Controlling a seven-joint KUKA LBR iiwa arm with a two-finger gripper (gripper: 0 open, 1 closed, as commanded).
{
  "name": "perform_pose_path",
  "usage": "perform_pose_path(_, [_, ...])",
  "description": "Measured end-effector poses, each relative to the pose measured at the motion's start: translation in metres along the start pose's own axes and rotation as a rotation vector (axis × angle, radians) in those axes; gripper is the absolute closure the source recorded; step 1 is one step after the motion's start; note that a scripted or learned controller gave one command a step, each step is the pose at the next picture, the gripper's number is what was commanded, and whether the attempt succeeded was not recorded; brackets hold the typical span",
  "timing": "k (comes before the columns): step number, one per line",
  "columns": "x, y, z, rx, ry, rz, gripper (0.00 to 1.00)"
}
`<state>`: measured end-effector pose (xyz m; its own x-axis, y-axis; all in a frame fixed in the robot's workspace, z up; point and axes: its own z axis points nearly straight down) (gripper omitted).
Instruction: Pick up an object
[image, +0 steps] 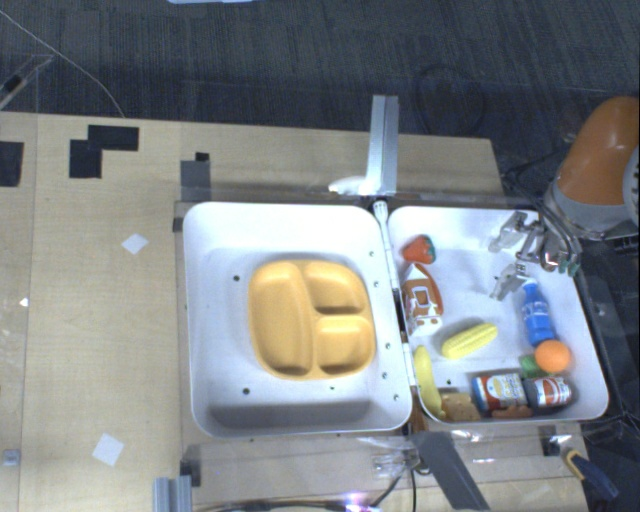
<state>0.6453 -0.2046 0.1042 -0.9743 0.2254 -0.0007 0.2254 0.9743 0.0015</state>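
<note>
1. Hand (518, 258) of the grey arm hangs over the upper right of the right-hand shallow white bin (460, 228), its metal fingers (507, 236) spread apart with nothing between them.
2. Nearest candidate is the blue plastic bottle (537, 315), lying just below the hand in the picture, toward the bin's near side.
3. Its long axis runs roughly up and down the picture, almost in line with the hand, so a short drop and a grasp across its width look right.
4. Beside the bottle's lower end sits a small orange ball (552, 356), which could crowd the grasp.
</note>
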Motion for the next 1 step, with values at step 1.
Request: perform_pose_path(1, [0.0851,0.0655,0.0146,-0.004,-0.011,0.306,0.0])
